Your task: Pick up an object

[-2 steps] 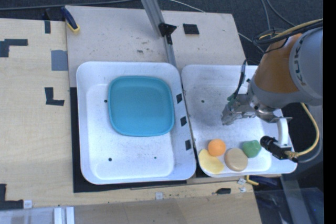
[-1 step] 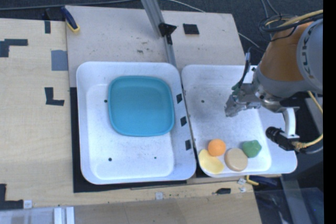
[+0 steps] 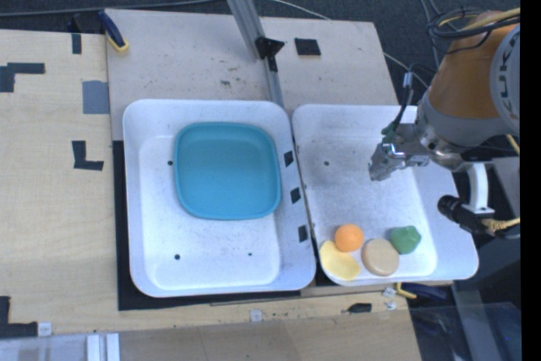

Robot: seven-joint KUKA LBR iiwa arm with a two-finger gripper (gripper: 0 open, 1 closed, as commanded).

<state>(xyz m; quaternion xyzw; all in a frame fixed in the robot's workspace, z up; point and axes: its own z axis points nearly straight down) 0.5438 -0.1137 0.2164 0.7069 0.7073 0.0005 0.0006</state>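
Along the front edge of the right bin (image 3: pixel 338 139) lie an orange ball (image 3: pixel 348 237), a yellow piece (image 3: pixel 337 264), a tan round piece (image 3: pixel 380 257) and a green piece (image 3: pixel 405 238). My gripper (image 3: pixel 384 164) hangs over the middle right of that bin, well behind these objects, and nothing shows between its fingers.
The left bin (image 3: pixel 144 258) holds a teal square plate (image 3: pixel 226 169). A grey metal pole (image 3: pixel 245 4) slants up from between the bins at the back. Cables run across the dark floor behind the bench, and the arm's body (image 3: pixel 473 89) overhangs the right bin's right side.
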